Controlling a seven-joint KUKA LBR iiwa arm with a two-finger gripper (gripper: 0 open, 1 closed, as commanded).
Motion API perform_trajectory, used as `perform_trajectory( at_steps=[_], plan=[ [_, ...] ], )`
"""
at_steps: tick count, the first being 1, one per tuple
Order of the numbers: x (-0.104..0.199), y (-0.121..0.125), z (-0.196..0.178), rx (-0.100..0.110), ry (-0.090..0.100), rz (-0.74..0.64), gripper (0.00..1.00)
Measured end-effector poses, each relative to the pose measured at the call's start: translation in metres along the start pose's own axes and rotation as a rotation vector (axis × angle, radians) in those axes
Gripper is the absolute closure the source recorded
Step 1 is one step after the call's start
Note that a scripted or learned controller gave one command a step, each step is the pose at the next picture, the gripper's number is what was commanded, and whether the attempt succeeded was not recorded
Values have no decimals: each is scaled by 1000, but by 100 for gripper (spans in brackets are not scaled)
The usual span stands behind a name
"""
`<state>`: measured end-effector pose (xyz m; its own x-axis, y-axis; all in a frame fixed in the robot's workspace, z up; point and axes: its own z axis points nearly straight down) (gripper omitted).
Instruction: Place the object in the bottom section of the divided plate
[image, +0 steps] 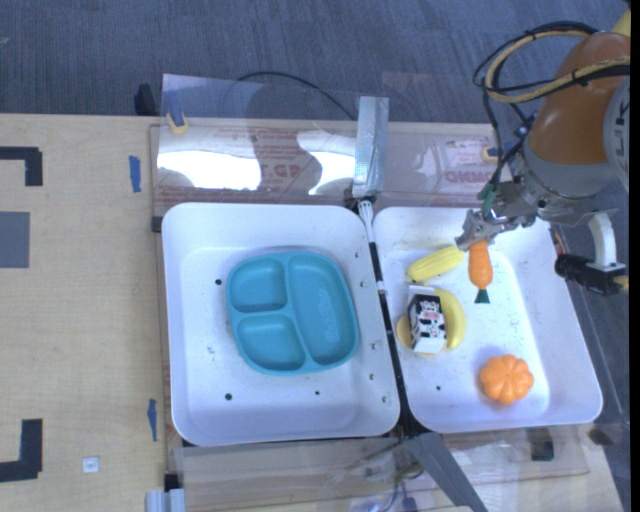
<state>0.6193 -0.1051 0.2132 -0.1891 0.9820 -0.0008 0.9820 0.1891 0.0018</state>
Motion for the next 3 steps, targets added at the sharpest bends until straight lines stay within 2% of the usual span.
perform_trajectory(
  at_steps=[1,2,3],
  plan=[
    [58,34,29,2,2,-409,100],
    [157,-5,28,1,5,-420,100],
    [186,-45,-32,-4,0,-556,100]
  ],
)
